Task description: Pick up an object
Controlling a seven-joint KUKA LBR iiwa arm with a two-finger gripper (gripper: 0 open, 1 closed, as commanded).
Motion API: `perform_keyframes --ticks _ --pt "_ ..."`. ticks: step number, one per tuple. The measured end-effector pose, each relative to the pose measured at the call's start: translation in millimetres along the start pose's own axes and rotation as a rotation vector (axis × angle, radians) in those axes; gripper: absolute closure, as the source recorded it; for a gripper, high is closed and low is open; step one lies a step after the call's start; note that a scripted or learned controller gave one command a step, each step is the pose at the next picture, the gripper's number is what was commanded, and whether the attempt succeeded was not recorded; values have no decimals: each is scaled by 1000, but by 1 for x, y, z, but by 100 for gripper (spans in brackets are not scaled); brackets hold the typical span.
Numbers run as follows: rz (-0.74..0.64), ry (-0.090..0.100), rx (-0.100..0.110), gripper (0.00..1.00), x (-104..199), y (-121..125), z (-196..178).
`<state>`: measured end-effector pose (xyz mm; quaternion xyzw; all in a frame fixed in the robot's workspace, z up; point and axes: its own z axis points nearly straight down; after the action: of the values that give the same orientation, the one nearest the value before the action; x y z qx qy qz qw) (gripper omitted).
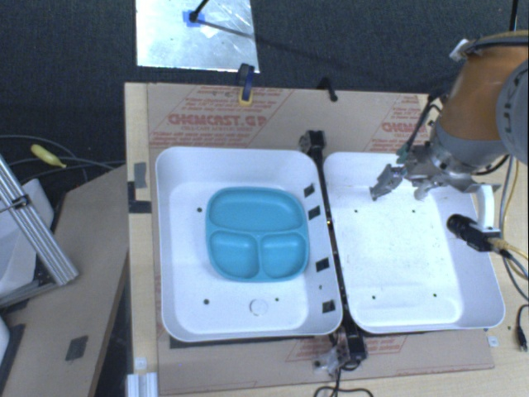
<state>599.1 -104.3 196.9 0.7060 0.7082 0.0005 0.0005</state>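
Two shallow white plastic bins sit side by side on the bench. Inside the left bin [178,222] lies a light-blue plastic plate with three compartments [254,233], flat near the middle of the floor. Over the upper part of the right bin [413,304] hangs the grey two-finger gripper [401,184], its fingers spread apart and grasping nothing, well apart from the plate.

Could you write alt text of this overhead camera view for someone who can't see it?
A blue divided plate lies in the left white bin. The robot arm's pincer hangs over the right white bin, holding nothing.
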Motion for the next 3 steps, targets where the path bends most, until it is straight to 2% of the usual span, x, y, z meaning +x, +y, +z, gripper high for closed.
perform_keyframes --ticks 1,2,3 --pt "2 1 6 0 17 -88 25" --pt "-9 2 -1 0 107 -73 12" --pt "-7 3 -10 0 144 -101 -90"
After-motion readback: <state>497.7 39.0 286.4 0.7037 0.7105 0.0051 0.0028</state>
